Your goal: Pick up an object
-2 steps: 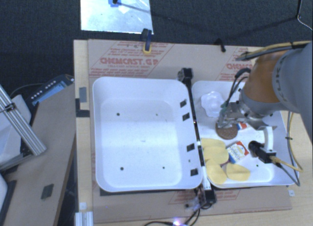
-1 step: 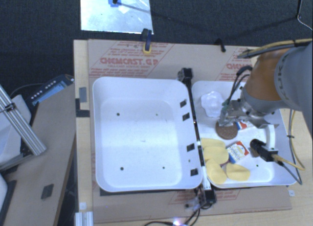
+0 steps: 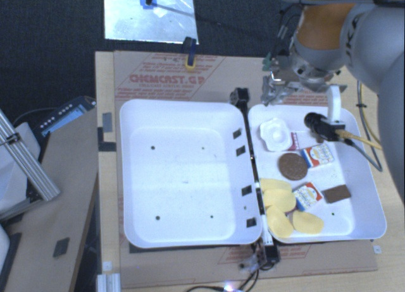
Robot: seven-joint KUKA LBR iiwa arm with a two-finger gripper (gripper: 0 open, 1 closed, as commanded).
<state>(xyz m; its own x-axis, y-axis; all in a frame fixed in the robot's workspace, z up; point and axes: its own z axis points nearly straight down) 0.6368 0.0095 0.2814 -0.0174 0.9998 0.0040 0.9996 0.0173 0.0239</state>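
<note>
Crowding the right bin's (image 3: 373, 218) near corner, yellow chips (image 3: 286, 208) leave little room; farther back lie two small cartons (image 3: 316, 155), a brown disc (image 3: 293, 165) and a white cup (image 3: 274, 134). Beyond its far rim hangs the hand (image 3: 273, 95), grip state unclear.

Arm (image 3: 354, 19) reaches in, claw (image 3: 273, 92) pointing down.

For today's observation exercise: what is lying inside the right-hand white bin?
In the right bin: a white cup-like piece, a brown disc, two small printed packets, a brown block and yellow slices. The slices overlap, hiding what lies beneath them.
</note>
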